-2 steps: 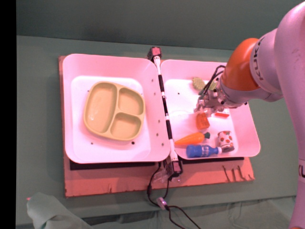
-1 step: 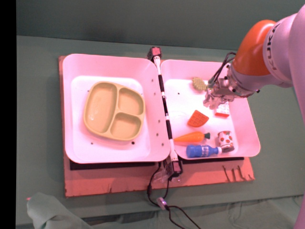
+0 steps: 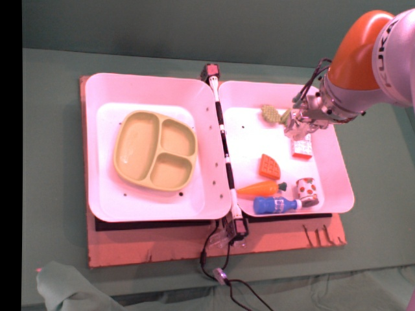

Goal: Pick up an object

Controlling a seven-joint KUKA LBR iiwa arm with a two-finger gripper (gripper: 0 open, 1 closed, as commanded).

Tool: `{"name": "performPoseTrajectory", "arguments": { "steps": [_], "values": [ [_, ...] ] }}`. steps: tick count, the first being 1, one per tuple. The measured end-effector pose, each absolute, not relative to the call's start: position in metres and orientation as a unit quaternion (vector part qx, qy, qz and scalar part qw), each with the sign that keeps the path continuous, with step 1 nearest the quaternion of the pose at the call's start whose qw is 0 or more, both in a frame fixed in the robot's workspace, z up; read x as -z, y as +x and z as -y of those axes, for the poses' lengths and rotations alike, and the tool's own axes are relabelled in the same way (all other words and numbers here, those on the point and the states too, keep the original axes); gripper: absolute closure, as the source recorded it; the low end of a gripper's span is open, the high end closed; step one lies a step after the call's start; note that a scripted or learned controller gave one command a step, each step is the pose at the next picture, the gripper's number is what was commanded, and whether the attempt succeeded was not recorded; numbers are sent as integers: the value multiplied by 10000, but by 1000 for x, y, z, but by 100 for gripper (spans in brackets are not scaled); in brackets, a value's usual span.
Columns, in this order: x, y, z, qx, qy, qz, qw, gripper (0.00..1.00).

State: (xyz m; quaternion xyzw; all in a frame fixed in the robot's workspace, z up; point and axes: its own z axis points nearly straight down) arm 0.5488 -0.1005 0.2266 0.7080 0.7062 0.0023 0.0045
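The arm (image 3: 382, 50) runs off the right edge, and the pincer (image 3: 299, 127) partly hides a green toy (image 3: 283, 116).

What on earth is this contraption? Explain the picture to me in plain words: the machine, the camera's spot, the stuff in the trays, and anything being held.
This is a grey robot arm with an orange band, reaching in from the right. Its hand hangs over the right shallow white bin. One fixed camera looks down on the bench at a slant.

The left shallow white bin holds a yellow-green plastic plate with three compartments. The right bin holds small toys: a waffle-patterned piece, a red-and-white block, an orange wedge, a toy carrot, a blue bottle and a spotted cup.

I cannot see anything between the hand's fingers.
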Motion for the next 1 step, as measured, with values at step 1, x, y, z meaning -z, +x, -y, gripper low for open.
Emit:
{"name": "performPoseTrajectory", "arguments": {
  "steps": [1],
  "values": [
    [-292, 548, 104, -32, 7081, -7060, 59, 100]
  ]
}}
